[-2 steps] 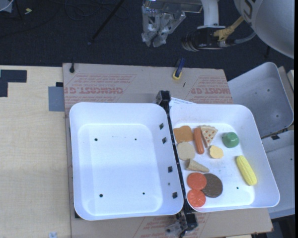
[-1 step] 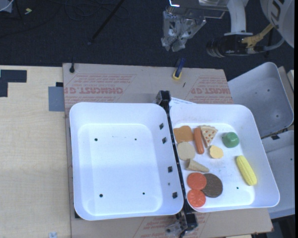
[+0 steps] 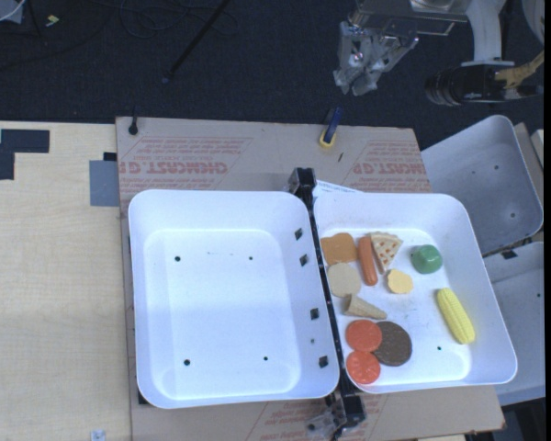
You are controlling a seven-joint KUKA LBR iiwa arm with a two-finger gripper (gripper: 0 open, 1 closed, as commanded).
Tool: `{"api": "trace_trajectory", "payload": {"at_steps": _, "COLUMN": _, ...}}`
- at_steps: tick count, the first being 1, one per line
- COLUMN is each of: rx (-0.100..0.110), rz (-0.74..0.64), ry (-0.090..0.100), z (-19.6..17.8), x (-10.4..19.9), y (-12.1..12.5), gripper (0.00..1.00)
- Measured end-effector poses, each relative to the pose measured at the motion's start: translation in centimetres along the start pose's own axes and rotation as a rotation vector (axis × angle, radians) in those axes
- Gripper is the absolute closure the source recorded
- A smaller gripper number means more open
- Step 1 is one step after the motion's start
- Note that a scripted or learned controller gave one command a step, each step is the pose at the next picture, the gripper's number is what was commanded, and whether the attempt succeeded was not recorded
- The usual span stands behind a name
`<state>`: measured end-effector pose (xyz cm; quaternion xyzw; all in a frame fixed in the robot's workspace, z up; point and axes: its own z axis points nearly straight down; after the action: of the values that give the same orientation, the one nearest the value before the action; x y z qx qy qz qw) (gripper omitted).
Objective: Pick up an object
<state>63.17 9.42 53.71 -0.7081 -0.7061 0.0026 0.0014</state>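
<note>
Left bin: sits directly left of the black divider, touching it.
Right bin: sits directly right of the divider and carries all the toy food.
Orange slab, pale round, wedge, 2 red discs: lie in a column just right of the divider.
Sausage, pizza slice, brown disc: lie further right.
Yellow coin, green ball, corn cob: lie furthest right of the divider.
Gripper: hangs well beyond the divider's far end, above the dark floor, nothing between its fingers; their spread is unclear.
</note>
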Motion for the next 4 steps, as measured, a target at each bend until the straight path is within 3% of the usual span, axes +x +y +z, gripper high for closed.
{"api": "trace_trajectory", "payload": {"at_steps": 2, "rx": -0.002, "rz": 0.001, "ry": 0.000, "z": 0.0, "x": -9.1, "y": 1.3, "gripper": 1.00}}
{"api": "trace_trajectory", "payload": {"at_steps": 3, "rx": 0.016, "rz": -0.005, "ry": 0.001, "z": 22.2, "x": -5.1, "y": -1.7, "gripper": 1.00}}
{"api": "trace_trajectory", "payload": {"at_steps": 4, "rx": -0.011, "rz": -0.011, "ry": 0.004, "z": 13.1, "x": 2.8, "y": -0.2, "gripper": 1.00}}
